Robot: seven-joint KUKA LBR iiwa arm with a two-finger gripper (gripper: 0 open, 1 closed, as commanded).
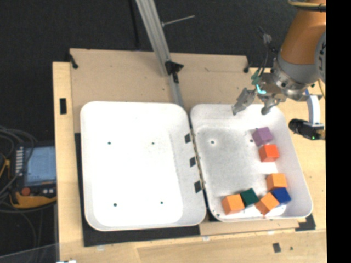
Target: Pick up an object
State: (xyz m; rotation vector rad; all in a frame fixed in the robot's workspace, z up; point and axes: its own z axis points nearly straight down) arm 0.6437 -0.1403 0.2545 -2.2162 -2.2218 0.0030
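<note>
Camera view: gripper [254, 104] spread above matte cube-shaped blocks [263, 135].

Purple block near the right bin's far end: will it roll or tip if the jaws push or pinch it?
The small purple cube-shaped block probably slides rather than rolls, since it sits flat on the right white bin. Its flat faces should suit a pinch, and it looks rigid. A push may knock it into the red-orange block close beside it. The gripper hangs open above.

Orange arm [303, 34], grey wrist, metal pincer [253, 106] (teal glint above)
</note>
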